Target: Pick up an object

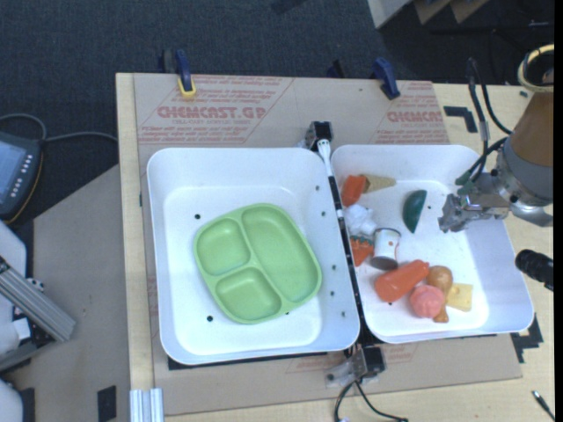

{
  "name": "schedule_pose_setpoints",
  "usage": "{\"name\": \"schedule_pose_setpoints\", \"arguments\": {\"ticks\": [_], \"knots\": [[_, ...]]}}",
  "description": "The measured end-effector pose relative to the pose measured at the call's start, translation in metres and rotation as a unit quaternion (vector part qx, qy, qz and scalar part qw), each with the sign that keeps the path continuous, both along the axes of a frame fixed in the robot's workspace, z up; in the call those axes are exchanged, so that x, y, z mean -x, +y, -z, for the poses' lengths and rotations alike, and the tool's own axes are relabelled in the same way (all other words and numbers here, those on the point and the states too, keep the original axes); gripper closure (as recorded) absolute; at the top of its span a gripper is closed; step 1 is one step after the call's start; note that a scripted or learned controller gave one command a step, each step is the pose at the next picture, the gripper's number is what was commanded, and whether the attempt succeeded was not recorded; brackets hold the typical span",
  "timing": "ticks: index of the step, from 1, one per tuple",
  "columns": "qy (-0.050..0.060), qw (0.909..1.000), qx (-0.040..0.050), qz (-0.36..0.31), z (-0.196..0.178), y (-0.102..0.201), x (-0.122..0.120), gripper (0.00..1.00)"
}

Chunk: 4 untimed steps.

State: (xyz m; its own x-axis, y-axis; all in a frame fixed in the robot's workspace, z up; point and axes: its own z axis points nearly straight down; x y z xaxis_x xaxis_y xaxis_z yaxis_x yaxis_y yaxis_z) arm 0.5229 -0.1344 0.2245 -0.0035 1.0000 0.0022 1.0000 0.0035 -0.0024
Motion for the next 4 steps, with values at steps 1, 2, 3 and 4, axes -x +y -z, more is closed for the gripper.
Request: {"name": "schedule_pose_setpoints", "arguments": {"ticks": [1,2,3,4], "knots": [[0.000,1.0000,-0.0002,0.000,0.010,0.047,0.017,1.00],[-0.002,1.0000,0.0001,-0.001,-0.010,0.096,0.026,1.00],[0.000,1.0000,0.0010,0.002,0.001,0.094,0.021,1.00],[0.000,1.0000,0.0006,0.002,0.009,0.093,0.034,1.00]]}}
